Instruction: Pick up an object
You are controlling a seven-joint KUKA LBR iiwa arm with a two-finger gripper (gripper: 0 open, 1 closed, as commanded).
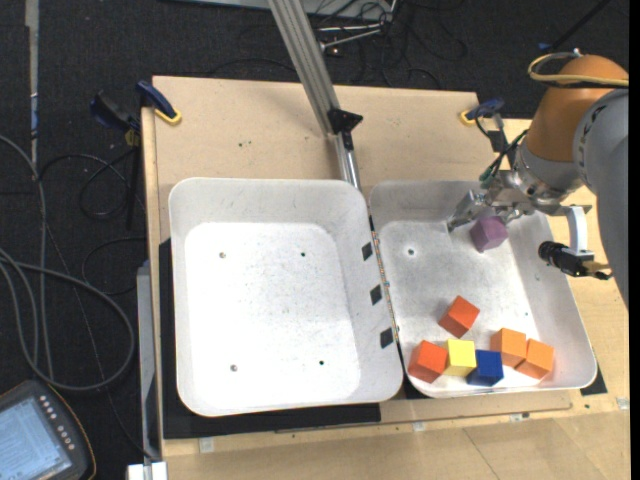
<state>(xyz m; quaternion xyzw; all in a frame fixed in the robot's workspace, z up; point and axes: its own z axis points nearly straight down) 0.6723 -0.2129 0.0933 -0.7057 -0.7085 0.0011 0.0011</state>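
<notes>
Looks mid-grasp w/ gripper (482, 215) over purple block (488, 233) at right bin's (570, 318) 12 o'clock, pincer state can't tell, next prob. lift straight up.

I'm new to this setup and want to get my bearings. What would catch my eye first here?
First, the grey arm with its orange band reaching in from the right, its gripper at a purple block in the upper part of the right bin. Next, the bright cluster at that bin's near edge: orange blocks, a yellow block and a blue block. The left bin sits beside it.
</notes>
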